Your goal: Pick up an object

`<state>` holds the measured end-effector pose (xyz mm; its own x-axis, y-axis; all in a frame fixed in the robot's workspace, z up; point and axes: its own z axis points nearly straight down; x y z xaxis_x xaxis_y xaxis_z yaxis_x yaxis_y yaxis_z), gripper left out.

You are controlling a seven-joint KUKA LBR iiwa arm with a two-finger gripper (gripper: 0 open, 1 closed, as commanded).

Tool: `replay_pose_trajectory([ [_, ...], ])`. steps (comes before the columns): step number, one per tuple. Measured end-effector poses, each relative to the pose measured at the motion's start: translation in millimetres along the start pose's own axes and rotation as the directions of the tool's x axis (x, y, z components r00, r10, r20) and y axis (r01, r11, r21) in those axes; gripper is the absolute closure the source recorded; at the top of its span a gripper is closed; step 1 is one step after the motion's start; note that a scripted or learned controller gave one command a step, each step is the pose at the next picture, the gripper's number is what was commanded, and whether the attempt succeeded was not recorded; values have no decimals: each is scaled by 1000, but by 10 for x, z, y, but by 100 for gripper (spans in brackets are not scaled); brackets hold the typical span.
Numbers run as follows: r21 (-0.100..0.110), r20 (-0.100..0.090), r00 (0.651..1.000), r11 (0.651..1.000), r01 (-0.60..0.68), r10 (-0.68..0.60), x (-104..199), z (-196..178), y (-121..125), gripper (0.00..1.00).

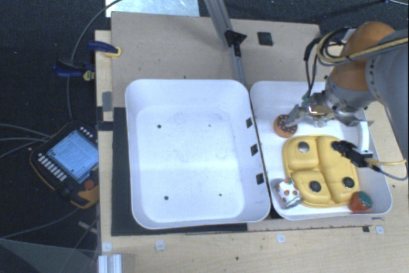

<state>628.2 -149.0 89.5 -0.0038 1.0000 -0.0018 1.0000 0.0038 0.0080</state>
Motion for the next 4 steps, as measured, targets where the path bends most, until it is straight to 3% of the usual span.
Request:
replay_pose_trajectory([
  [1,-11,-3,1000,1000,3,-3,19,-142,36,100],
  [2,4,-1,1000,1000,1,-1,-68,-650,105,100],
  [4,0,-1,1000,1000,4,-4,41,-1686,125,100],
])
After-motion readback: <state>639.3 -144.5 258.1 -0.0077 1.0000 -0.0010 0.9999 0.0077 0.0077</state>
